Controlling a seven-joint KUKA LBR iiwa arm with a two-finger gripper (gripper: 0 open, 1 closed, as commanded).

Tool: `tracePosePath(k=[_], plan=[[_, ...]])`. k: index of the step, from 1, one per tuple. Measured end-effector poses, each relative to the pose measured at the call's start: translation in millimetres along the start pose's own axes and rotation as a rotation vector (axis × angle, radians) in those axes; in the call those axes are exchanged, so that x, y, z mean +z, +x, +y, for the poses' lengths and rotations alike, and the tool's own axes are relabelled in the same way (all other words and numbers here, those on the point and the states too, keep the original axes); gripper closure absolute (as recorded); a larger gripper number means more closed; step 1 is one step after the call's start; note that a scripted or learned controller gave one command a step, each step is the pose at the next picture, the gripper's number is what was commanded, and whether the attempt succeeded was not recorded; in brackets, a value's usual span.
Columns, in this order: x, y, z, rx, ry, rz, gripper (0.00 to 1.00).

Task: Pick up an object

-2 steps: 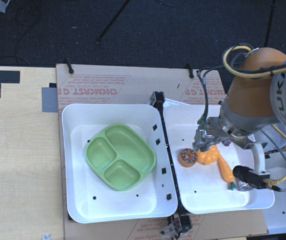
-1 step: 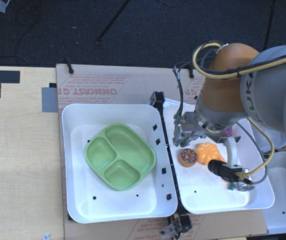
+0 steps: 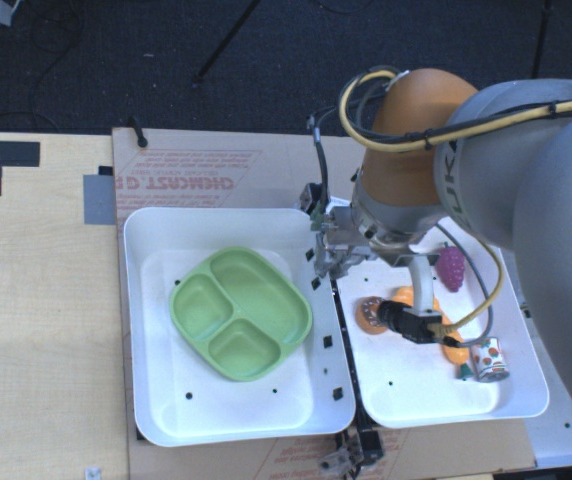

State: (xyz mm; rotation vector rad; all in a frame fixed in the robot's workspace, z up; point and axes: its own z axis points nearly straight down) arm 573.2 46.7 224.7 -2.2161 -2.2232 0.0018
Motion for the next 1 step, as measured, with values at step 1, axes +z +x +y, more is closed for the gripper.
tracePosePath(k=[1], plan=[[9.3, 48.3, 14.9, -0.001, 0.001, 0.000, 1.00]])
